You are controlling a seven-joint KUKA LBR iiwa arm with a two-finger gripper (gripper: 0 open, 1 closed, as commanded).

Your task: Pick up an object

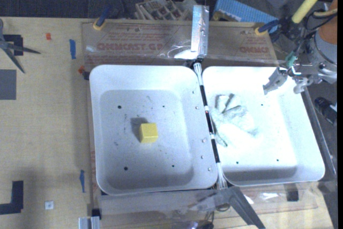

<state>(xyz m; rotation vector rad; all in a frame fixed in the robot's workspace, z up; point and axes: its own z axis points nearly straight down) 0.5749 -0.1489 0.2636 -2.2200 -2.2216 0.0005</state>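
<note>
Item: one yellow block (149, 132), resting alone near the middle of the left bin (102, 83). Pincer (276, 81) hung over the right bin (305, 169), well apart from the block, nothing visibly held; finger spacing could not be told. Step judged as approach; next move called for crossing the divider to descend over the block.

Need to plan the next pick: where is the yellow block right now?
The yellow block lies near the middle of the left bin, far from the gripper over the right bin.

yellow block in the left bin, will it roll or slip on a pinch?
The yellow block looks cube-shaped with flat faces, so it probably won't roll. It looks rigid, likely light. It sits clear of the left bin walls, so a push would probably slide it.
</note>
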